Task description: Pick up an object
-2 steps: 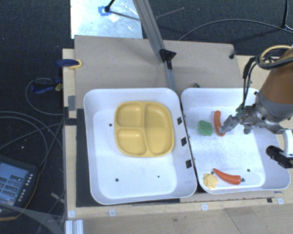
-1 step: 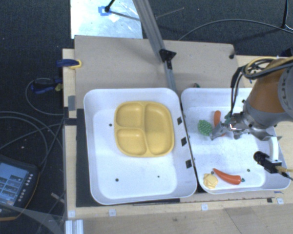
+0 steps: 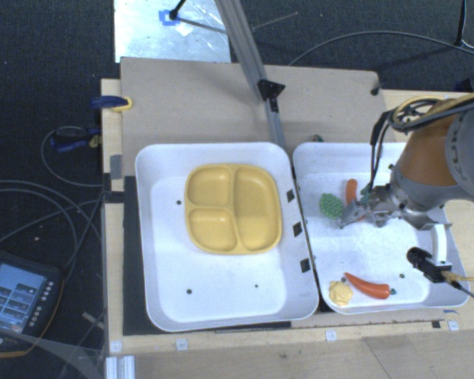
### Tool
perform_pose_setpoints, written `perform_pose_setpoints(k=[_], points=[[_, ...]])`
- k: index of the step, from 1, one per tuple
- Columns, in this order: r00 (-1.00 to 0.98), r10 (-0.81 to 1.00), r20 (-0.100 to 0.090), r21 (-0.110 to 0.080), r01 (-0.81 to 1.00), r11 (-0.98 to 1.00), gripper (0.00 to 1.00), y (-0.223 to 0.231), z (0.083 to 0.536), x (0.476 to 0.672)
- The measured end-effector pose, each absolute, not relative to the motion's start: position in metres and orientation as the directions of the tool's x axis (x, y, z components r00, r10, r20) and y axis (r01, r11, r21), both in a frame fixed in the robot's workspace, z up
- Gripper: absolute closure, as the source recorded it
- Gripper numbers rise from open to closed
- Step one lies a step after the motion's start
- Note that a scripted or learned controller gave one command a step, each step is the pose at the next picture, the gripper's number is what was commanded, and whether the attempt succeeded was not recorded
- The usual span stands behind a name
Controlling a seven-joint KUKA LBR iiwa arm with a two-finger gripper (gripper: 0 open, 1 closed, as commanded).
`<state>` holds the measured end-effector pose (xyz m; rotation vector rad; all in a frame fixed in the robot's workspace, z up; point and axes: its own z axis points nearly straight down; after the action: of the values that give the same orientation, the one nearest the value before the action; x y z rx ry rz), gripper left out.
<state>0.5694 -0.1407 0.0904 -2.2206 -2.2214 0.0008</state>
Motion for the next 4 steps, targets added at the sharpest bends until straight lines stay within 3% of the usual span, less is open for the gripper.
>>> perform_pose_setpoints(k=[1,2,4], points=[[0.000,1.000,0.000,0.004,1.000,0.000,1.00,-0.141,0.102,0.571],[0.000,1.000,-0.002,0.007,1.000,0.000,1.00,-0.146,0.161,0.565],[-0.007,1.000,-0.002,0.008,1.000,0.007,1.00,-0.140,0.262,0.572]])
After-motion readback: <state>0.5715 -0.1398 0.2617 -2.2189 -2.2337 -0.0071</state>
